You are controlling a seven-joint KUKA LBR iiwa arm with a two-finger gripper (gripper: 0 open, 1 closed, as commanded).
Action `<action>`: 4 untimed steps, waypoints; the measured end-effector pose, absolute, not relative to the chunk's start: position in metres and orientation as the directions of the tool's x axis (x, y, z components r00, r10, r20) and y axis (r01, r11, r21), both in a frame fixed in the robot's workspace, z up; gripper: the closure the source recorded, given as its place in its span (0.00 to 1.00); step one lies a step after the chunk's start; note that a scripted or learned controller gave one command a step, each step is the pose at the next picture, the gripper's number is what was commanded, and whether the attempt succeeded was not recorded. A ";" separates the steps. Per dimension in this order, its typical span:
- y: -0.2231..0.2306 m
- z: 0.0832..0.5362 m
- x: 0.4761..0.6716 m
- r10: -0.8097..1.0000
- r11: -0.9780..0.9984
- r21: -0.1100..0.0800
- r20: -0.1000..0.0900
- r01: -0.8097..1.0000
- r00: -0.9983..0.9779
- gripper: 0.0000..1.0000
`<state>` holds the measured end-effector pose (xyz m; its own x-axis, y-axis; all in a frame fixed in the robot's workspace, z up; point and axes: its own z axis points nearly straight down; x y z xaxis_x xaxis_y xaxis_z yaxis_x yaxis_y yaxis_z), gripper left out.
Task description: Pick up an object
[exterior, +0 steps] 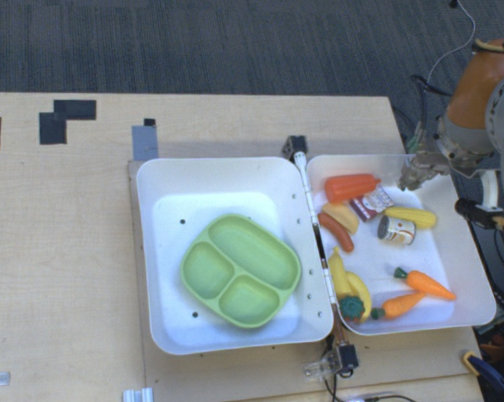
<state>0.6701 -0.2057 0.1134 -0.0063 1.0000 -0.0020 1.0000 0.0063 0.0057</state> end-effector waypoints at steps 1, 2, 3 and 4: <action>-0.205 0.093 0.670 1.000 0.007 0.004 -0.001 1.000 -0.007 1.00; -0.202 0.093 0.670 1.000 0.008 0.002 0.005 1.000 -0.008 0.00; -0.168 0.086 0.613 1.000 0.003 0.004 0.000 1.000 -0.003 0.00; -0.168 0.098 0.615 1.000 0.006 0.011 -0.002 1.000 -0.006 1.00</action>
